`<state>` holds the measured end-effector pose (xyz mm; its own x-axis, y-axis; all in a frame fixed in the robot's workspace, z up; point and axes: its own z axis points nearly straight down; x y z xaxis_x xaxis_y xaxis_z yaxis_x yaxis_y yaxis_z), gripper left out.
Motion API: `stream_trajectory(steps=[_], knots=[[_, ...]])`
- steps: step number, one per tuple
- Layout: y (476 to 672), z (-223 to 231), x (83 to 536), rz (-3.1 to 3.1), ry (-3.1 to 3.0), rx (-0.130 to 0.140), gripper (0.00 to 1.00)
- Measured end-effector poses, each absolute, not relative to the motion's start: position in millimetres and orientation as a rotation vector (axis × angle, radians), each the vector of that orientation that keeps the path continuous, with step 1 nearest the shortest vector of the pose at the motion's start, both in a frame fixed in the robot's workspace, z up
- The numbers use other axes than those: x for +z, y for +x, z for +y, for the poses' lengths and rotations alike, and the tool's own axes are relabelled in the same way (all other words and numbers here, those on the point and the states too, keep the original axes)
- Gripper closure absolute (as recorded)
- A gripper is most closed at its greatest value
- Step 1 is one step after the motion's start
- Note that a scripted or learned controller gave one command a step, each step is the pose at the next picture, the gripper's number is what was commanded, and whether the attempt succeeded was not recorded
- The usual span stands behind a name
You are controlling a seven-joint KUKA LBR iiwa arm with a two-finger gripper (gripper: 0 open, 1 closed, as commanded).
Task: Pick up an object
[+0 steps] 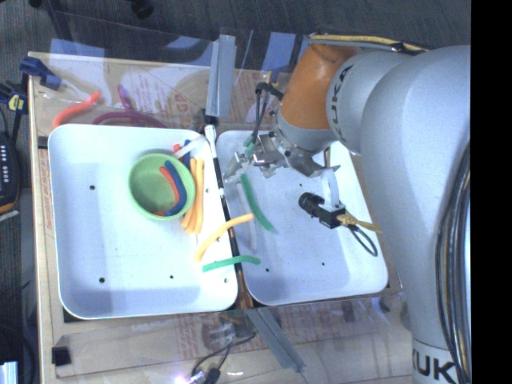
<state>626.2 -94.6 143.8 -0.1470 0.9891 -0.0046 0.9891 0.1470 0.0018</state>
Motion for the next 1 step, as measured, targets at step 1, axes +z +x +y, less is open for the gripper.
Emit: stream_trajectory(steps=[1], knots=[[598.2, -111.9, 94.8, 2.439, 1.96, -0.012, 0.0]])
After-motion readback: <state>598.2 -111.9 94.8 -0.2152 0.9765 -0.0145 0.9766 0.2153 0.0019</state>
